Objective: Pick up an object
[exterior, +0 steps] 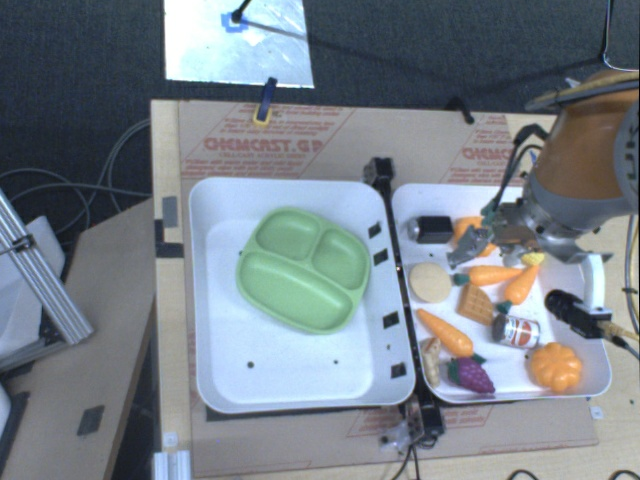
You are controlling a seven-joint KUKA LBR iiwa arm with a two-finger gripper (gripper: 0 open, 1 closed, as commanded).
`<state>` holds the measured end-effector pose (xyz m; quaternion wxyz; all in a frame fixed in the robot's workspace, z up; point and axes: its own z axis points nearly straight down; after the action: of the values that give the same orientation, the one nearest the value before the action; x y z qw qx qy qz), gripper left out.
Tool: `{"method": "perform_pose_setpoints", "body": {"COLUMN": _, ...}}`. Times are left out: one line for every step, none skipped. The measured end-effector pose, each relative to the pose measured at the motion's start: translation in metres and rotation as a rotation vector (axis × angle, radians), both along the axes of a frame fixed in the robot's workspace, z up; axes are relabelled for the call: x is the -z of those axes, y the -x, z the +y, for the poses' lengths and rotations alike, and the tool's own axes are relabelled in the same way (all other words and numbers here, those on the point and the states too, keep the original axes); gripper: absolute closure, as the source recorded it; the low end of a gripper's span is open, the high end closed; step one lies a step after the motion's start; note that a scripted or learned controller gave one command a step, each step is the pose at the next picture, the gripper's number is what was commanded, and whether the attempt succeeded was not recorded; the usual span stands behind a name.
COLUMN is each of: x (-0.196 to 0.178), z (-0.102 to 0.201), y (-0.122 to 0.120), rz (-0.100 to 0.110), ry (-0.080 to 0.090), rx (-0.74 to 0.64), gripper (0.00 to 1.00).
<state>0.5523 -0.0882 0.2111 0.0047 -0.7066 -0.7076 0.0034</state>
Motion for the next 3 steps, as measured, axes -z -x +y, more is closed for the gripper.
{"method": "perform_pose_setpoints", "body": {"x": -0.006, "z": 0.000, "y": -0.003, "rz": -0.013, "ry": 0.002, "rx": -0.002, "gripper": 0.00}}
{"method": "perform_pose_setpoints", "body": {"x": 0.053, "z": -0.003, "y": 0.005, "rz": -0.007, "ry": 0.001, "rx": 0.001, "gripper": 0.00}}
{"method": "perform_pose_setpoints", "body": {"x": 0.104, "z": 0.005, "y": 0.013, "rz": -0.007, "ry": 0.000, "rx": 0.001, "gripper": 0.00}}
